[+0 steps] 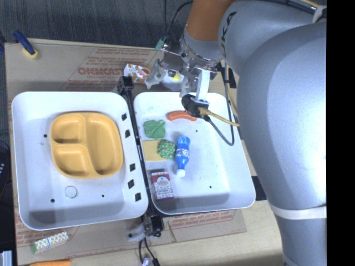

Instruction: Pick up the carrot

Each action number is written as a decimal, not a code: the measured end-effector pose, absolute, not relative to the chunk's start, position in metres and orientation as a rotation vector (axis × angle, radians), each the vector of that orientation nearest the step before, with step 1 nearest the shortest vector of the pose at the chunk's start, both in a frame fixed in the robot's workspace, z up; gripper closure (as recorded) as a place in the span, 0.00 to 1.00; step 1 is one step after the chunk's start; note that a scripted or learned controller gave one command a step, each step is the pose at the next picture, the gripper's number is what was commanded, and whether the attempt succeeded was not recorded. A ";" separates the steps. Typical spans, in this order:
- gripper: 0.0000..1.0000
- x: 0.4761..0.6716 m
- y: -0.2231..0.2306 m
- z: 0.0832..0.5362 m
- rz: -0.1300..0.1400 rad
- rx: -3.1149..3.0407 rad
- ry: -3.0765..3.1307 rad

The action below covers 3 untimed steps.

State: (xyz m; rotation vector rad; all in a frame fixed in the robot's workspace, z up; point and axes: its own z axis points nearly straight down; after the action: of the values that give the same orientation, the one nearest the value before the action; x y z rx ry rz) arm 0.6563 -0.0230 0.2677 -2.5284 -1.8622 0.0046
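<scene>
Carrot (180,116) flat in the right bin (222,165), near the far wall, just beside a green leaf (155,128). Gripper (166,73) up over that bin's far edge, apart from the carrot. Jaws spread or pressed together: cannot tell. Closer in, a bumpy green ball (166,148), a blue bottle (182,154), a red box (161,184). In the left bin (28,148), a yellow plate (86,143).
</scene>
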 end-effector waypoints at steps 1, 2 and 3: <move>0.00 0.656 -0.006 0.305 0.003 -2.260 -2.181; 0.00 0.656 0.002 0.263 0.004 -1.754 -2.604; 0.00 0.620 -0.031 0.226 0.004 -1.499 -2.758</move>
State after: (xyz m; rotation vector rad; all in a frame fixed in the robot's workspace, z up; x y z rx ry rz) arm 0.6202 -0.0314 0.2264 -1.4989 -2.7582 0.0038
